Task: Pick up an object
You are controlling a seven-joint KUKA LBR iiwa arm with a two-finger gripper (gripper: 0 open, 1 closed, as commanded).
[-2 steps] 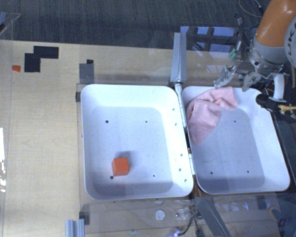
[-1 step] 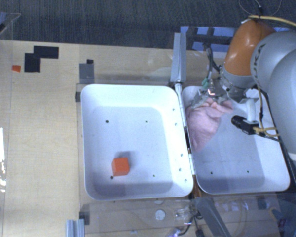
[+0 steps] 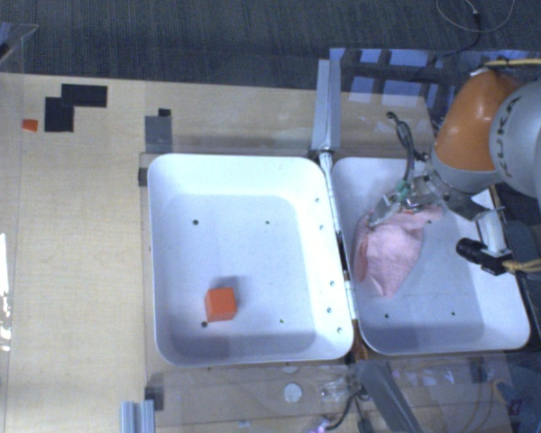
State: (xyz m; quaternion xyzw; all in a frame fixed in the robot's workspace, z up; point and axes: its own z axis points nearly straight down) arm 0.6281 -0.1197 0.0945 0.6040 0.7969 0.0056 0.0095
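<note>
1. We locate the gripper over the right bin, at the upper end of a pink cloth. The grey arm with its orange band reaches in from the right.
2. We cannot tell the gripper's state: its tip is small and cluttered with cables, and the cloth's top edge meets it there. Whether cloth lies between the gripping parts is not resolved.
3. We place the cloth in the left half of the right bin, bunched, near the divider between the bins. An orange block lies in the left bin, well apart from the gripper.
4. We judge the step in hand to be the grasp on the cloth, or the start of a lift.
5. The next move calls for a straight rise, then a check that the cloth leaves the bin floor.
6. We read no brand, label or writing anywhere on the bench.
</note>
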